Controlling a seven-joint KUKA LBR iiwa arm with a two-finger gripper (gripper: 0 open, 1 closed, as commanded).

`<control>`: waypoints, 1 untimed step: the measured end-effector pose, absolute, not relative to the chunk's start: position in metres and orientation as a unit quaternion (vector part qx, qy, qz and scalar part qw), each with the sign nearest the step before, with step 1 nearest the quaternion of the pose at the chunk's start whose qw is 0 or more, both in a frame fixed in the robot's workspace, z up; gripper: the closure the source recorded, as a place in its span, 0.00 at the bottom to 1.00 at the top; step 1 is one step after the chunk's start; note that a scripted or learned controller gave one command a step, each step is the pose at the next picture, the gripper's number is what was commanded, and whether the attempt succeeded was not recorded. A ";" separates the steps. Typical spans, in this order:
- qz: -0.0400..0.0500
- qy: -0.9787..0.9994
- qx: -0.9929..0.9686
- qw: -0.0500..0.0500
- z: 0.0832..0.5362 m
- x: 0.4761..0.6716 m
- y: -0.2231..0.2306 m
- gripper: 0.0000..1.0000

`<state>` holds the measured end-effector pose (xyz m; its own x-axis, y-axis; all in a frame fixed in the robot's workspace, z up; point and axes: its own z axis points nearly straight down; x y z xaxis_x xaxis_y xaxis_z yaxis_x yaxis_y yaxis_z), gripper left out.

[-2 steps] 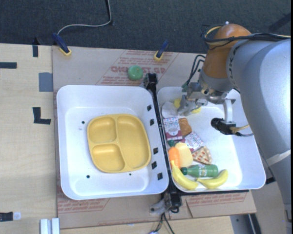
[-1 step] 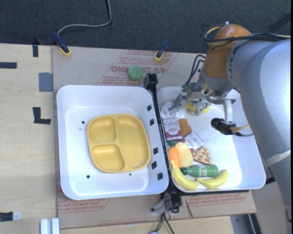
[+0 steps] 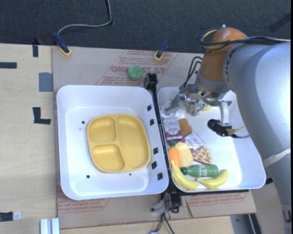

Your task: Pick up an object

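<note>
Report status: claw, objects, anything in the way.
Claw low at right bin's far end, nothing seen held. Banana, bottle, pizza slice piled near end. Yellow plate alone in left bin.

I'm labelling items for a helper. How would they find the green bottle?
Look in the right white bin, at its near end. The green bottle lies on its side atop the yellow bananas, just below the pizza slice; it is the bin's only green item.

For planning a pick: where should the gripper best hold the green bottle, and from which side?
Probably grip the green bottle across its middle, coming straight down from above. It lies flat on its side against the banana, so the round body offers two open flanks.
</note>
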<state>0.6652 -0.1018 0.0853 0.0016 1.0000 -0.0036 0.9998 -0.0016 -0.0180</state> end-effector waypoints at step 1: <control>0.008 -0.706 -0.708 0.004 0.085 0.665 -0.101 0.00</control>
<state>0.6651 -0.1012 0.0853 0.0026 1.0000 -0.0050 0.9998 -0.0026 -0.0172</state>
